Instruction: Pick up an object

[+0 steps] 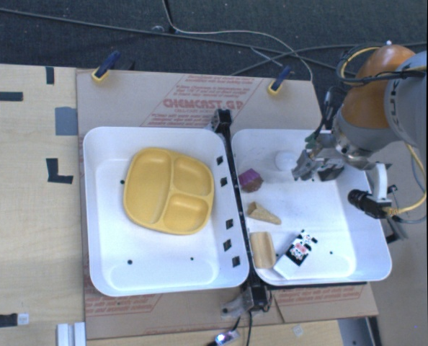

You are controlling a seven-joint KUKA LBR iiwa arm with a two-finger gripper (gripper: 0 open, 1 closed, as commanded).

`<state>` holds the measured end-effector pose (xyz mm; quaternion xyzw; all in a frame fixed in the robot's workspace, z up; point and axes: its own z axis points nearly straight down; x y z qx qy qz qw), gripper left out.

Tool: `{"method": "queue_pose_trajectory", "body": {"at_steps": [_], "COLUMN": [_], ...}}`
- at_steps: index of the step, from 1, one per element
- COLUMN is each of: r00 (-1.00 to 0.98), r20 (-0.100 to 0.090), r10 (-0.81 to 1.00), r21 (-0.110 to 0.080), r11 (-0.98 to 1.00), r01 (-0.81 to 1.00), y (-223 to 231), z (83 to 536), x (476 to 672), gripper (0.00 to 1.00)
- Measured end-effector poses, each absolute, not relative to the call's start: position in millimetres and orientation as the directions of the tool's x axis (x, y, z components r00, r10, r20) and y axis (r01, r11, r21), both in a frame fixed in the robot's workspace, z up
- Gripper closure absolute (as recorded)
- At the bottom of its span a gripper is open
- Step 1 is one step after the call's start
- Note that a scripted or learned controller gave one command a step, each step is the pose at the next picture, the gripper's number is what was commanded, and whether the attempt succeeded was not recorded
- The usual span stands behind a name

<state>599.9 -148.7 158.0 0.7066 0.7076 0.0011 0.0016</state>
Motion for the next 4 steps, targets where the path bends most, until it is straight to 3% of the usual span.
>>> {"method": "queue_pose_trajectory", "body": {"at_steps": [2,4], "r00": [-0.002,-0.007], "r20": [-0.001,0.001], "r10": [1.000,1.000], "r21": [0.004,-0.002], "r11": [0.002,0.007], "r01": [1.000,1.000], "y": [-141,-35], "z": [272,268], "x": [598.1,583.6], "gripper": [1.00,1.00]}}
